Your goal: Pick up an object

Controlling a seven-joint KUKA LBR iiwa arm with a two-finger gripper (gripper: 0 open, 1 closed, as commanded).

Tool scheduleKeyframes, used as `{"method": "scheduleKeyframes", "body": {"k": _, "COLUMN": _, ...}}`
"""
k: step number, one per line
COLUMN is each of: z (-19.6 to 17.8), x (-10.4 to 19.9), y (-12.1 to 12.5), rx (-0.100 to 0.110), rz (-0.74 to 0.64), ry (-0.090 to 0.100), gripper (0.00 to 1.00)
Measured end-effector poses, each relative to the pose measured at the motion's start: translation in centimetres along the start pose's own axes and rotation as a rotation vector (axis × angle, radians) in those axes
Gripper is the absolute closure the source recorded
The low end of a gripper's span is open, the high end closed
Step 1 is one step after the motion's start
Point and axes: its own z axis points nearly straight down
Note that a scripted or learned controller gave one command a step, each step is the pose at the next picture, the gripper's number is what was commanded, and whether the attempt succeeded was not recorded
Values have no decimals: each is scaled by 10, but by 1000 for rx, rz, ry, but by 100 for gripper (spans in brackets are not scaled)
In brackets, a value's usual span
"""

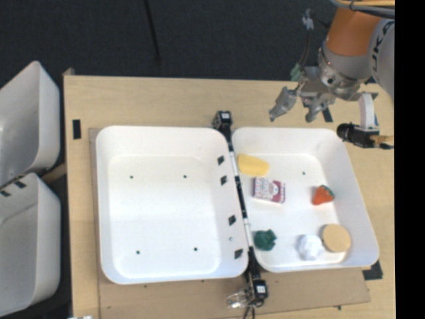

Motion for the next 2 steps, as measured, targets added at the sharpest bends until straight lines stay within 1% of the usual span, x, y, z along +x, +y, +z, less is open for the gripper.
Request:
{"method": "scheduleKeyframes", "body": {"k": 1, "z": 109, "x": -55, "y": -91, "rx": 18, "rz": 7, "ry": 0, "gripper": 0}}
{"method": "scheduleKeyframes", "body": {"k": 2, "z": -54, "x": -29, "y": -56, "rx": -19, "rz": -6, "ry": -5, "gripper": 0}}
